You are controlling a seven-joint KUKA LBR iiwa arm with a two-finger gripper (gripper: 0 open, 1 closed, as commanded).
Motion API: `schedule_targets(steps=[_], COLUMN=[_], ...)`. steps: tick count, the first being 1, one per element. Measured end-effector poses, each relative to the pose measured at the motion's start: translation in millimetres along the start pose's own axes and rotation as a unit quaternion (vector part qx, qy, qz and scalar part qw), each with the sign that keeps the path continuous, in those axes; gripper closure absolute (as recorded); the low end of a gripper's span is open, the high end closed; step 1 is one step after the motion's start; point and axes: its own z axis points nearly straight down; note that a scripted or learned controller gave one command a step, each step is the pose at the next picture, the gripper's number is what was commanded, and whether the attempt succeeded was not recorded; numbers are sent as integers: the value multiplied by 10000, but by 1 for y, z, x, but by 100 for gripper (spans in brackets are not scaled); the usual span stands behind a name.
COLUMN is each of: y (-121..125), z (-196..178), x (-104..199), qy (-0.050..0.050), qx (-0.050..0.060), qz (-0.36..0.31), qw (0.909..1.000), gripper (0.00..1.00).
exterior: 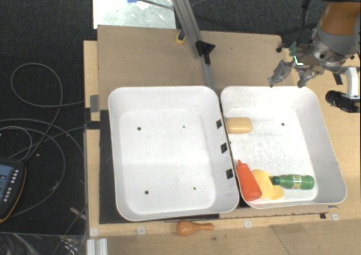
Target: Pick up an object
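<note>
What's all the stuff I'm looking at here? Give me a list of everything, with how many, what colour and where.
Bins: two, white, side by side on the bench.
Soap-like block: one, beige, right bin, near its left wall.
Bottle: one, red, right bin, front left corner.
Yellow item: one, yellow, right bin, between the red bottle and the green bottle.
Green bottle: one, green, lying flat at the right bin's front.
Pear-shaped toy: one, orange-brown, on the bench in front of the bins.
Handheld controller: one, dark, floor at far left.
Cables: several, black, floor at left.
Gripper: one, grey, open, above the right bin's back edge.
</note>
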Motion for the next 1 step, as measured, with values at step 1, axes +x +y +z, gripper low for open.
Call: schedule_targets(steps=[1], y=[1], z=[-3], x=[0], qy=[-7], qx=[-18], qz=[-9], qw=[10000], gripper=[0])
